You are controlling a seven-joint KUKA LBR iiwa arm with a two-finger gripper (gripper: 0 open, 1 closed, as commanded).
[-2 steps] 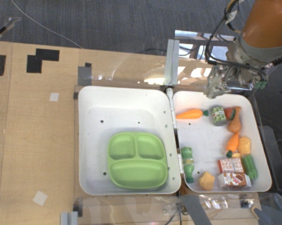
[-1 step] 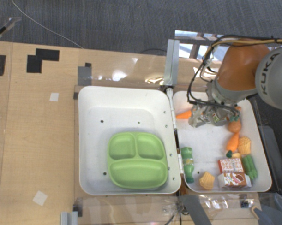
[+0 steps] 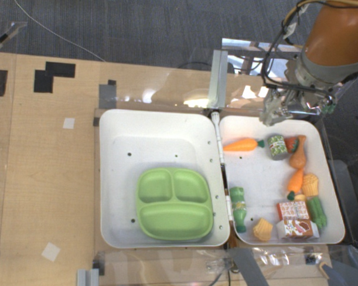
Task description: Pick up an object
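Step in hand: approach for a grasp in the right-hand shallow white bin (image 3: 334, 236); nothing lifted yet.

1. Note the crowded near corner: red-and-white toy carton (image 3: 296, 220) touching a dark green toy cucumber (image 3: 318, 212), with a yellow toy chunk (image 3: 262, 229) just beside. Avoid this cluster as a first choice; likely to jam or yield a double pick.
2. Note the green toy bottle (image 3: 238, 207) lying against the divider wall. Expect poor clearance on the wall side.
3. Disregard the left-hand white bin (image 3: 108, 166) holding the light green divided plastic plate (image 3: 174, 202), and the bare wooden tabletop (image 3: 49, 176).
4. Further back, locate the small orange toy carrot (image 3: 295, 181) touching a pale yellow toy piece (image 3: 310, 185).
5. At the far end, select between the long orange toy carrot (image 3: 243, 145), lying apart from its neighbours, and the round green toy with a white label (image 3: 277, 146), close to an orange-red toy (image 3: 297, 150).
6. Locate the gripper (image 3: 278, 113) above the far rim, nearest the round green toy. Open or closed: cannot tell here; holds nothing visible.
7. Descend vertically, centre over one item alone, close across its narrow width, then lift slowly.
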